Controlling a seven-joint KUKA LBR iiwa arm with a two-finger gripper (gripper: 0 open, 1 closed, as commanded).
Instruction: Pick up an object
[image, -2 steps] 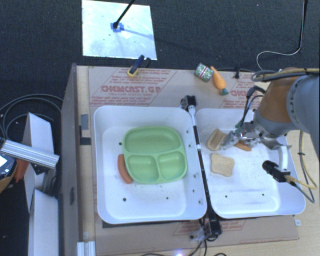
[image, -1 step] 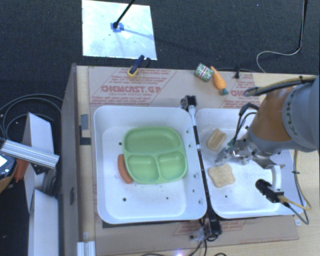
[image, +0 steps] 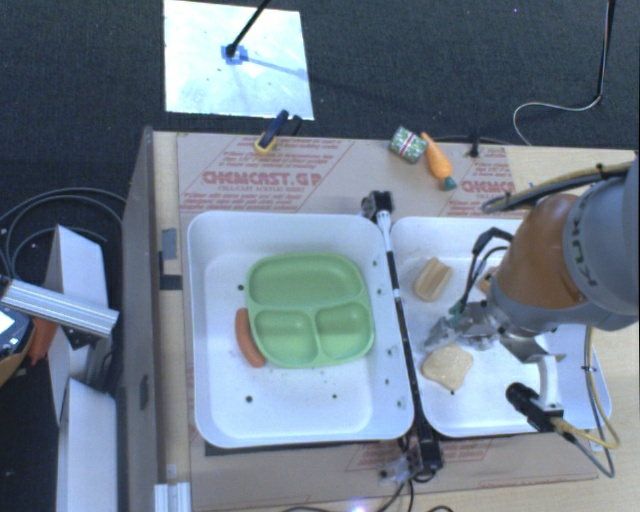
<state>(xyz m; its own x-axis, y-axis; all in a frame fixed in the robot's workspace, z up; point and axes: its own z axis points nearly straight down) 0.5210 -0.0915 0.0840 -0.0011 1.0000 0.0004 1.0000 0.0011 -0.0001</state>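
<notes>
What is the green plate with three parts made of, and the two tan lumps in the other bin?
The green three-part plate looks like moulded plastic: one even colour, smooth rounded rims, a soft matte sheen. The two tan lumps, one upper and one lower, look like toy bread, perhaps foam or soft plastic; their dull, pale, slightly uneven surfaces suggest this, but the view is too coarse to be sure.

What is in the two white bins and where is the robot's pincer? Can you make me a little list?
left bin: green three-part plastic tray; orange sausage-shaped toy beside the tray's left edge
right bin: two tan bread-like toy pieces, one at the upper left, one at the lower left
pincer: above the right bin, between the two tan pieces
behind the bins: orange toy carrot, small green can
</notes>
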